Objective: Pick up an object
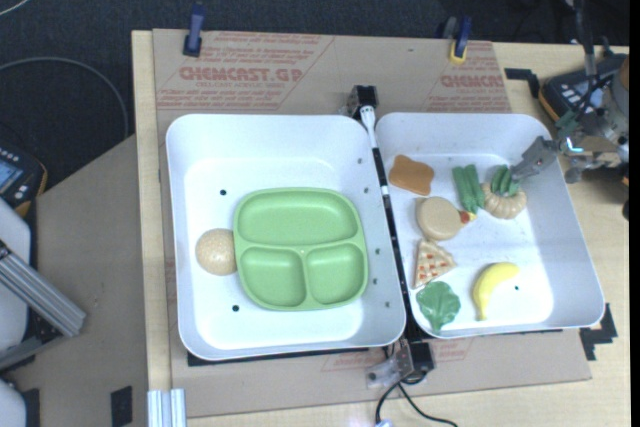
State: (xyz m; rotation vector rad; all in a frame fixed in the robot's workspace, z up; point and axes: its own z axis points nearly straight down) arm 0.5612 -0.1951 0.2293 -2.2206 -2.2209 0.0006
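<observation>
I see the near end of the right bin (575, 245) first, where a yellow toy banana (495, 285) lies beside a green leafy piece (438, 303) in the near left corner. Just beyond them a pizza slice (432, 263) leans toward the divider, and past it sits a round tan bun (439, 217), with a small red bit touching its right side. Farther on, a pair of green bean pods (467, 187) lies next to a pale, knobbly toy with a green top (504, 198), and an orange-brown bread piece (411, 175) rests nearest the far left of that bin. In the left bin (190, 215) a green divided plate (299, 246) fills the middle, with a beige ball (215, 251) touching its left edge. The jaws (536, 158) hang over the far right part of the right bin, just beside the knobbly toy; I cannot tell whether they are parted or closed, and I see nothing between them. Both bins sit on a brown board (300, 65) clamped to the table (120, 245), with a blue clamp (194, 31) at the far edge.
</observation>
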